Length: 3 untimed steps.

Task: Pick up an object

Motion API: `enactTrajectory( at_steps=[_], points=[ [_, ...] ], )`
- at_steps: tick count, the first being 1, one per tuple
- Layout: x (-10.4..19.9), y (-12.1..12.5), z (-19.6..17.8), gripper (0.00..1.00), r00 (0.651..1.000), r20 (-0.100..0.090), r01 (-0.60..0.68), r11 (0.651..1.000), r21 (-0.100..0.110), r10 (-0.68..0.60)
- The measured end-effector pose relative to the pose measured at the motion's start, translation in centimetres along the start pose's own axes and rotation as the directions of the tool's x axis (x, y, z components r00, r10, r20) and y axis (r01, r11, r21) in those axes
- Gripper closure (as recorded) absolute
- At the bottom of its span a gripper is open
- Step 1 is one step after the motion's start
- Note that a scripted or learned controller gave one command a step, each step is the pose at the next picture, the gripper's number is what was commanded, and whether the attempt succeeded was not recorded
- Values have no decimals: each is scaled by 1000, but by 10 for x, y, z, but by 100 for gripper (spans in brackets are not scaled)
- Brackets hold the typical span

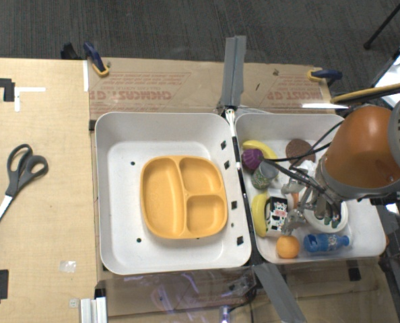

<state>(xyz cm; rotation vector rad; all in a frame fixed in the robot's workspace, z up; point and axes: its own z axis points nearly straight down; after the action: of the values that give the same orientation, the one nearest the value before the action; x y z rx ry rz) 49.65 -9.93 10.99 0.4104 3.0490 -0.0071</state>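
Observation:
The right bin (368, 244) holds several small objects: a banana (259, 214) at its left, a black-and-white box (277, 214), an orange ball (287, 247), a blue bottle (325, 241) lying on its side, a purple ball (252, 158), a second banana (260, 147), a grey-green cup (263, 173) and a brown disc (298, 148). My gripper (298, 210) hangs low in this bin, just right of the black-and-white box and above the orange ball. The arm's orange band (365, 147) covers the bin's right part.
The left bin (119, 180) holds a yellow divided plate (184, 196). Scissors (15, 180) lie on the wooden bench at far left. A grey bar (233, 69) stands behind the seam between the bins. Blue clamps (95, 58) hold cardboard at the back.

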Motion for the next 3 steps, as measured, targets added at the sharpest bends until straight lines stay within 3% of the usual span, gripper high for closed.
enactTrajectory(
  at_steps=[1,2,3],
  points=[
    [-55,-85,19,0,993,-58,-100,995,10,101],
    [-158,-23,26,0,973,-56,-225,974,17,226],
    [-72,-8,22,0,850,-52,-523,851,38,525]
  ],
)
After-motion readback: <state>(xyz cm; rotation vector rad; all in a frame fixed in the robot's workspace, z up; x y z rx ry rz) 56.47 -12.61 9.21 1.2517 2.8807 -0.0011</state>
